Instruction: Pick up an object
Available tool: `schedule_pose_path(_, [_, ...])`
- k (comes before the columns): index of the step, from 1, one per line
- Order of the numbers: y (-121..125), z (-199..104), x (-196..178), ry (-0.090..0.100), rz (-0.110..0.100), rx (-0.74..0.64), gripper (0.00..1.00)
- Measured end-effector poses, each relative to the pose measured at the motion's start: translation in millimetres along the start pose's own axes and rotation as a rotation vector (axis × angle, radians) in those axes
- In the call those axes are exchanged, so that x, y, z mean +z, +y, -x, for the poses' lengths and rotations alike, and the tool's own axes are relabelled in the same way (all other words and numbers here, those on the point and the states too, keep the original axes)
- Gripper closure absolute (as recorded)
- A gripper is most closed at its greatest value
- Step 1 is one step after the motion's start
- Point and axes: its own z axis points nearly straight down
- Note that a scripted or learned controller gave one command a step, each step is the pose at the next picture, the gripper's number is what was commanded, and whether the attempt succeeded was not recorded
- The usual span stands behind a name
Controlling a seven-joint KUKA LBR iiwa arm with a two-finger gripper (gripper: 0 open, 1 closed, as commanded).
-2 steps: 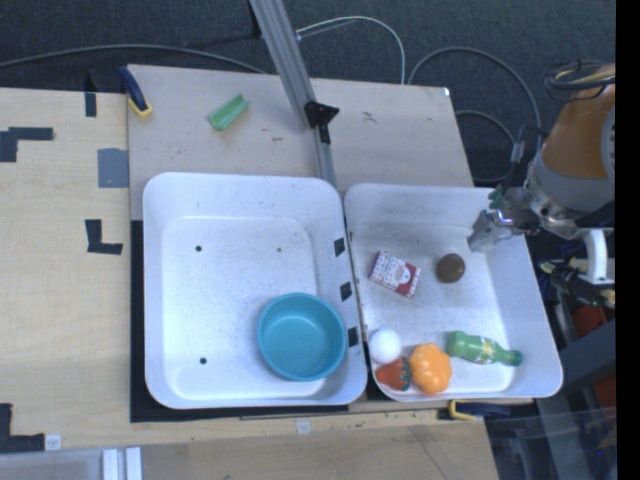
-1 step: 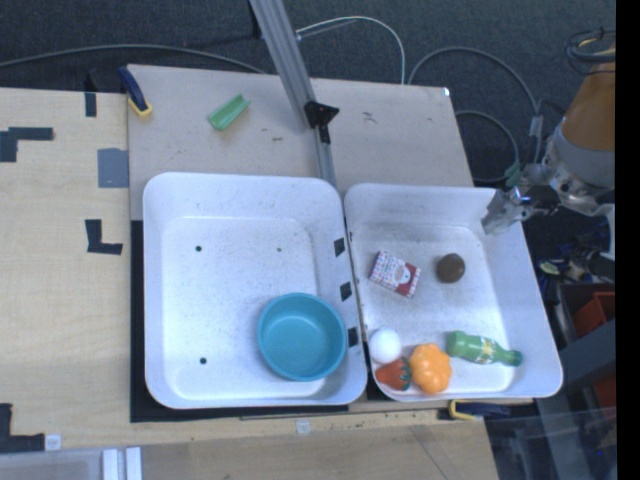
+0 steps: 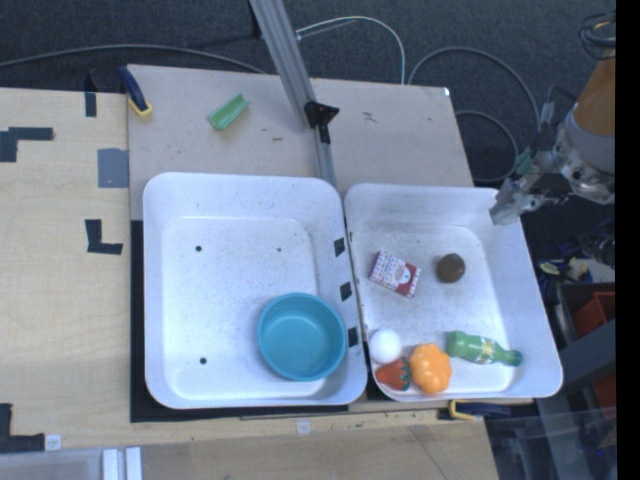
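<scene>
Hovering at the right bin's (image 3: 520,268) far right rim, the gripper (image 3: 512,203) is seen empty; finger state cannot be told. Approach step is judged in hand. Candidates lie inside: red carton (image 3: 395,273), brown ball (image 3: 451,267), green bottle (image 3: 482,349), orange pepper (image 3: 431,367), white egg (image 3: 385,345). Descent over one is needed next.
</scene>
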Motion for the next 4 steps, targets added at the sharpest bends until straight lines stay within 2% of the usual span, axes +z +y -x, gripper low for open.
schedule_pose_path(1, [10.2, -54.3, 14.3, 0.002, -0.003, -0.005, 1.00])
schedule_pose_path(2, [31.6, -108.4, 10.3, 0.002, -0.001, -0.006, 1.00])
schedule_pose_path(4, [61.7, -216.7, 32.4, 0.001, -0.003, -0.005, 1.00])
